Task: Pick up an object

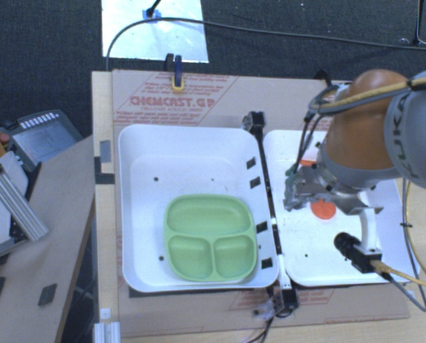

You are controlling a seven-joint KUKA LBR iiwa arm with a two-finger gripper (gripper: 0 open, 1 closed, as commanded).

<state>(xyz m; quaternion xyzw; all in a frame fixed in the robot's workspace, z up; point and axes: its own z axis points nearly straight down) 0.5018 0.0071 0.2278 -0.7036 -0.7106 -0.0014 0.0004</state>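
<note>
A green three-compartment plate [211, 237] lies in the front half of the left bin [145, 156]. In the right bin [306, 259] a small orange round object [324, 209] lies on the floor, partly covered by the arm. A second small orange piece [307, 164] peeks out beside the wrist. My gripper [294, 194] hangs low over the right bin's left side, just left of the orange round object. The big grey and orange wrist hides most of what lies under it.
A black divider with clips [264, 191] runs between the two bins. A black cylindrical part with a yellow cable [357, 253] sticks out of the arm over the right bin's front. Cardboard [174, 98] lies under the bins.
</note>
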